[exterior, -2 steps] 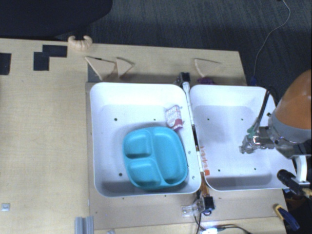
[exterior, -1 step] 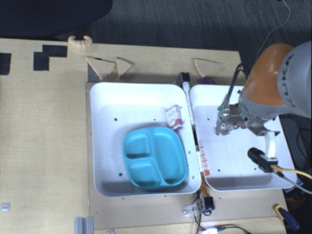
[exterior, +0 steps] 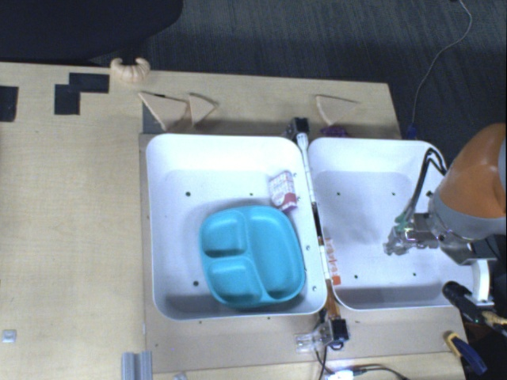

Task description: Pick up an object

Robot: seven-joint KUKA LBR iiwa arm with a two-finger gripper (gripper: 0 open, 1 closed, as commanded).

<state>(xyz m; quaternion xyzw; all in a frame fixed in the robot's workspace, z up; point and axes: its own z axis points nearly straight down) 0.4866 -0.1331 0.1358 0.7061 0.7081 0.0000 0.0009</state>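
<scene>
A blue three-compartment plate [exterior: 252, 255] lies flat in the left bin [exterior: 170, 212], toward its front. Just behind the plate's far right corner, a small white and red packet [exterior: 283, 189] rests near the bin's right wall. My gripper [exterior: 398, 241] hangs low over the right bin [exterior: 356, 176], close to its right side, well apart from the plate and the packet. Nothing shows under or beside the gripper on the bin floor.
A dark divider rail [exterior: 310, 184] runs between the two bins. The grey and orange arm [exterior: 475, 188] covers the right bin's right rim. Cables and connectors [exterior: 333, 335] lie at the bench's front edge. A small tan object [exterior: 129, 70] sits on the bench at the back left.
</scene>
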